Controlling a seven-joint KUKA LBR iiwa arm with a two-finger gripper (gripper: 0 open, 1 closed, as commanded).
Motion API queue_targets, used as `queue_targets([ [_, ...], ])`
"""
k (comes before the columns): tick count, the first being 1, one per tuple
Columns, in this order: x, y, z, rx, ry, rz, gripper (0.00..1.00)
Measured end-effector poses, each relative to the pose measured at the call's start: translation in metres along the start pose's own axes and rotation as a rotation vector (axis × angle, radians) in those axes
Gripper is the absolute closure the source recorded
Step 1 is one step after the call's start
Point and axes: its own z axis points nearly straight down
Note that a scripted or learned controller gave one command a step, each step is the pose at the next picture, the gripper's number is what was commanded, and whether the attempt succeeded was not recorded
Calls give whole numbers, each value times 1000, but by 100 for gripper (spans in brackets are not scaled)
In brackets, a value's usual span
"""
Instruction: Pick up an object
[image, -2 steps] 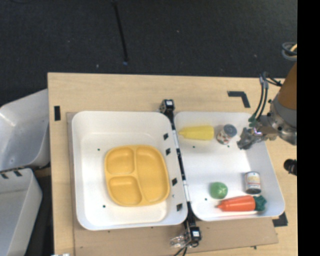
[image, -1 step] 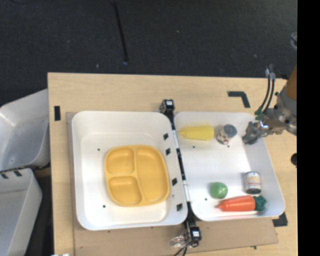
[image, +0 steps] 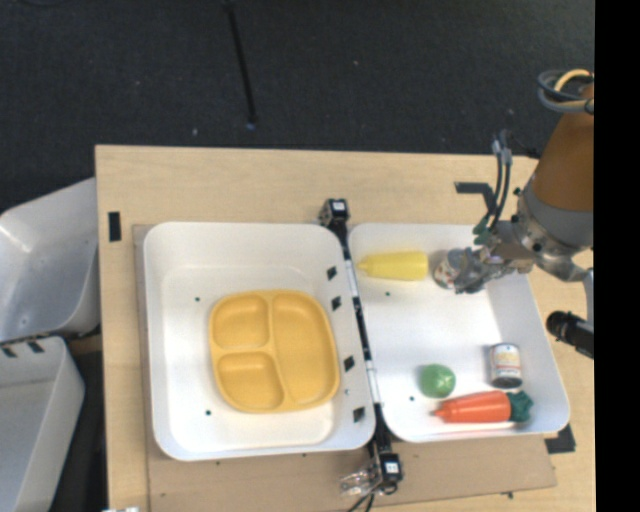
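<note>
Right, the arm (image: 560, 190) is in over the right bin (image: 470, 320), orange band showing above the wrist, and the hand (image: 458, 270) is down low near the bin's back wall. Just beside it, toward the divider between the bins, lies a yellow corn cob (image: 394, 265), on its side; the hand's tip sits right at the cob's near end, possibly touching, though from here the metal blurs together and I can't tell whether the hand is spread or closed, nor whether it has anything in it.

Well away from the hand, along the right bin's front wall, there's an orange carrot (image: 478, 407) with a green top lying flat. A green ball (image: 436, 379) rests just beside the carrot, on its far side. A small can (image: 506, 365) stands upright near the carrot's leafy end.

Across the divider, the left bin (image: 180, 260) holds a yellow divided plate (image: 272, 350), three compartments, sitting about in its middle. Both bins rest on the wooden table (image: 220, 180).
</note>
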Motion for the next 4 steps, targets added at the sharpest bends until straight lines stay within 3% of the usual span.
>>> queue_targets([
  [4,186,40,29,2,-1,2,100],
])
